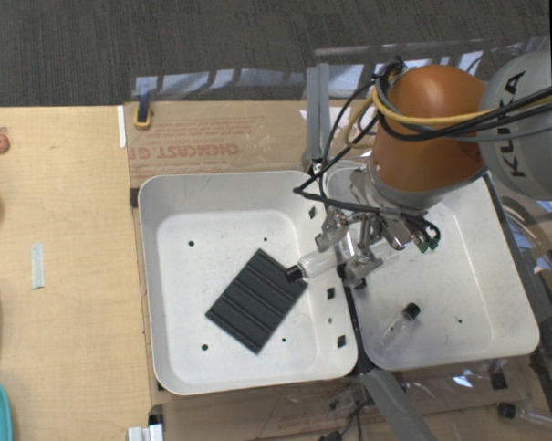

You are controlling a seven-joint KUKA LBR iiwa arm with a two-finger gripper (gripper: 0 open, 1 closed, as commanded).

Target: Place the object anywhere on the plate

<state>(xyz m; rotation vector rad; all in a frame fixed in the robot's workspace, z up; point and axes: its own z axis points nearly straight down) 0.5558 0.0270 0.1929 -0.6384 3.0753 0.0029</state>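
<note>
The hand (pixel 351 257) hangs over the seam between the two bins, tucked under the arm's big orange band (pixel 429 126); from here I cannot tell how it is set, since the wrist and a tangle of cables cover it. A short clear tube with a dark tip (pixel 303 265) pokes out from the hand toward the left, its tip just touching the top corner of the plate.

The letters "KUKA" run sideways on the grey arm casing (pixel 517 127) at the right. On the cardboard sheet (pixel 199 141) behind the bins there is red print, upside down from where I stand, reading something like "CHEMCAST GP".

The left bin (pixel 165 293) holds the plate (pixel 256 301), a dark ribbed rectangle lying flat and turned at an angle near the bin's middle. The right bin (pixel 499 315) holds a small clear vial with a dark cap (pixel 401 321), lying on its side near the front left part of that bin, well apart from the plate. The pale wooden worktop (pixel 59 270) stretches away to the left.
</note>
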